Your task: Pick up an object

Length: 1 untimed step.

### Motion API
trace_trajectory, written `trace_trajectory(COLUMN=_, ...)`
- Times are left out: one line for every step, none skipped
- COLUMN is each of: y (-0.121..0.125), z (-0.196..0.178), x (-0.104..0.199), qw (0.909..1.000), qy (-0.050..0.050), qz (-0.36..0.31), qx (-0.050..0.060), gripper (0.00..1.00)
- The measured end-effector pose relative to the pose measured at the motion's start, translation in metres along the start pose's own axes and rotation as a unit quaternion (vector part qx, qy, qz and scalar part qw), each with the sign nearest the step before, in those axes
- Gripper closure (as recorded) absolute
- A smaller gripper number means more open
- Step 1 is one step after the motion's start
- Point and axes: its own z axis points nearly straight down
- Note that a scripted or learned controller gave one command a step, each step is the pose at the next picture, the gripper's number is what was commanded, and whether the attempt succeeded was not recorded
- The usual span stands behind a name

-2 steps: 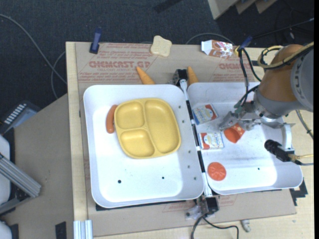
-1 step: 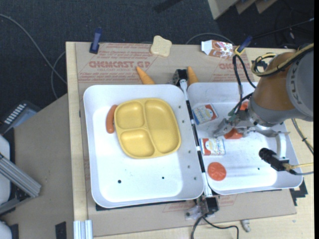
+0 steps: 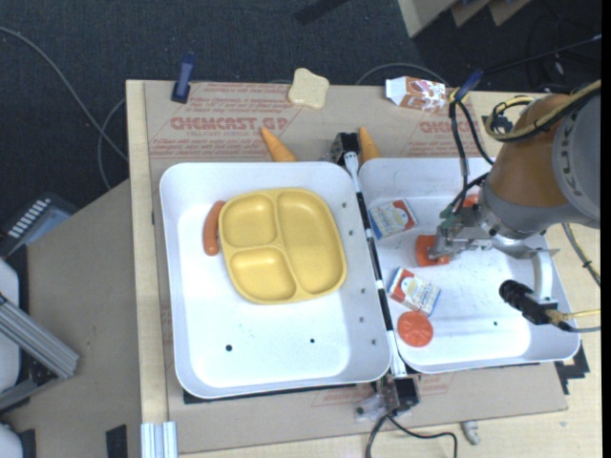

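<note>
My gripper (image 3: 447, 244) is down in the right bin (image 3: 477, 351), near its middle. It sits right at the edge of a small red block (image 3: 426, 251), touching or nearly touching it. A white carton with a blue and red label (image 3: 392, 217) lies just to the upper left of the block. Below it lies a red and white packet (image 3: 414, 291), and a flat red disc (image 3: 415, 329) rests near the bin's front wall. The arm covers the right part of this bin.
The left bin (image 3: 191, 332) holds a yellow divided plate (image 3: 284, 244) with a red sausage (image 3: 211, 228) beside it. On the board behind the bins lie a bread slice (image 3: 308, 88), two orange carrots (image 3: 277, 145) (image 3: 368, 144), a blue clip (image 3: 182, 77) and a small carton (image 3: 416, 91).
</note>
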Motion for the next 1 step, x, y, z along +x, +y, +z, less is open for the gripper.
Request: trace_trajectory(y=-0.0188, z=-0.1175, x=0.0577, qw=1.0, qy=0.0, qz=-0.001, qx=-0.001, gripper=1.0)
